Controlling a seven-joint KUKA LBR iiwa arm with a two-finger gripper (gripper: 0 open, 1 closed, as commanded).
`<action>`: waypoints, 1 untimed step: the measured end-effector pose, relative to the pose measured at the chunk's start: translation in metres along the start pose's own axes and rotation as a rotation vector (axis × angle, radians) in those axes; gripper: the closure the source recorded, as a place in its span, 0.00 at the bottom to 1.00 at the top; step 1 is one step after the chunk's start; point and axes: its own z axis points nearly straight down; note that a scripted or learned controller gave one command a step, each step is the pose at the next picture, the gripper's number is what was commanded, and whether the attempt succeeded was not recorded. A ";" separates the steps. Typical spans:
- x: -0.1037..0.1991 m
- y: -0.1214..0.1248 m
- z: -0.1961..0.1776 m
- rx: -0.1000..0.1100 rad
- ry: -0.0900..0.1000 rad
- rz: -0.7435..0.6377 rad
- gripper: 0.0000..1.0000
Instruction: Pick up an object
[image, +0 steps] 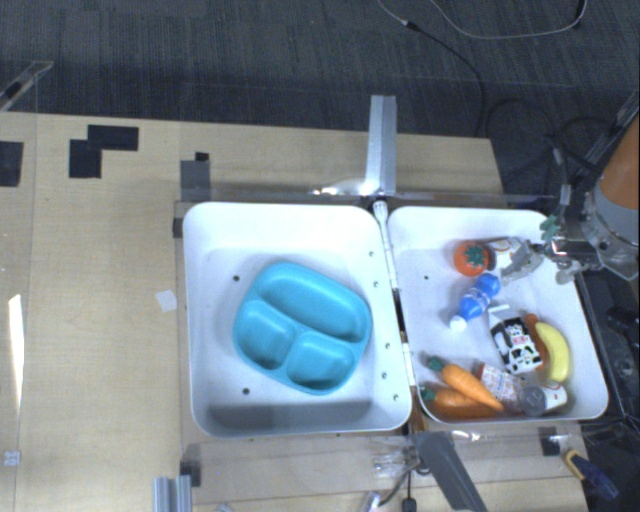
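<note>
Two white bins sit side by side on the bench. Left bin (205, 300) holds a blue divided plate (300, 327), 3 compartments, lying flat near the bin's middle. Right bin (420, 260) holds the loose stuff: an orange-red round toy w/ a green top (473, 258) near the far side, a small blue-and-white bottle (476, 297) just below it, lying tilted, a black-and-white patterned item (516, 345) further toward the near side, a yellow banana (553, 351) just beside that on its right, touching or nearly so. Along the near edge: two orange carrots (464, 391) lying close together, w/ a green stub on the upper one's left end, then a small reddish-labelled item (497, 380) and a grey round-capped thing (535, 400) near the bin's near right corner; details there too small to tell. Arm comes in from the right, gripper (527, 257) over the far right part of the right bin, just right of the round toy and apart from it. Fingers are blurred against the white bin, so can't tell if they're spread or closed; nothing visibly btwn them.
</note>
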 end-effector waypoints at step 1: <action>0.001 0.002 -0.011 -0.005 -0.001 -0.005 1.00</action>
